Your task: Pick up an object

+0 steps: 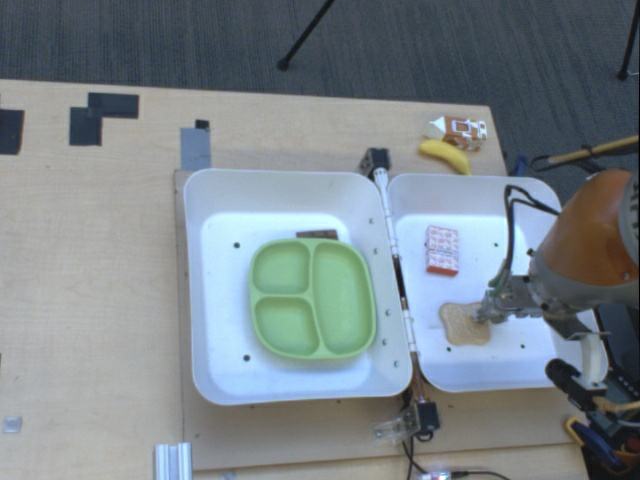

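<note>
In the right bin (470, 198) lie a tan slice of toast (462, 324) near the front and a red-and-white packet (442, 249) further back. My gripper (492, 311) hangs low at the toast's right edge, touching or almost touching it. The grey arm with its orange band (595, 238) reaches in from the right and covers the bin's right side. The left bin (215, 268) holds a green three-part plate (312, 299) with a small dark brown piece (317, 234) just behind it.
A yellow banana (444, 154) and a small white-orange carton (460, 128) lie on the bench behind the right bin. Cables run along the bins' divider and at the front edge. Black tape marks sit at the bench's far left.
</note>
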You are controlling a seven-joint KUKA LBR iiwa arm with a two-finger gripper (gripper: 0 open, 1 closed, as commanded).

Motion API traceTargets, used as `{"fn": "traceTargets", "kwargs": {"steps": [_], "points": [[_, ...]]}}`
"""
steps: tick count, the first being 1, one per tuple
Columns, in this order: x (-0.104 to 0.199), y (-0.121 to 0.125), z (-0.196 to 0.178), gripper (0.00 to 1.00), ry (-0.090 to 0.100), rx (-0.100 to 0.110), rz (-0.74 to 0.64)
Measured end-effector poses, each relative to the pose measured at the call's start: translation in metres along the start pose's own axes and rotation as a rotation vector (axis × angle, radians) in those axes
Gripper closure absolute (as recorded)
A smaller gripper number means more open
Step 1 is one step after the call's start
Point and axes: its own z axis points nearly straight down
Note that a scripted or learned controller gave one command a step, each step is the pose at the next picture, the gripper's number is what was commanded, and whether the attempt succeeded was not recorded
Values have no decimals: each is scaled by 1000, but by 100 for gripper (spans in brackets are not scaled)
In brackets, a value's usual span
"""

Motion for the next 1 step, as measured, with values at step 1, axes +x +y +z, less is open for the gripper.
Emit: {"fn": "traceTargets", "kwargs": {"steps": [1], "points": [[0, -1, 1, 0, 1, 2, 0]]}}
